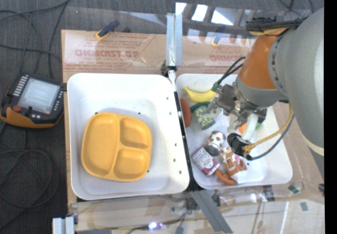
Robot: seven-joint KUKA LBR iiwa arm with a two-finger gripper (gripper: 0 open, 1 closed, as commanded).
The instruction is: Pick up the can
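My gripper (235,122) hangs low over the right bin (279,170), under the grey arm (310,70) with its orange band (261,64); I cannot tell how its tips stand, because the wrist blocks them, and I see nothing caught in it; a yellow cable (268,138) loops out from the wrist toward the right. The can (215,142) lies on its side just below and left of my gripper, near it, with its round dark end facing the front of the bin; a small pink packet (204,158) sits just beside the can; a brown and white box (231,162) lies on the can's other side. A yellow banana (197,94) rests at the back of the bin; a long red thing (186,113) lies along the bin's left wall. The left bin (79,91) holds a yellow tray (117,146) with three parts. A black and orange control pad (31,101) lies on the floor at the far left.
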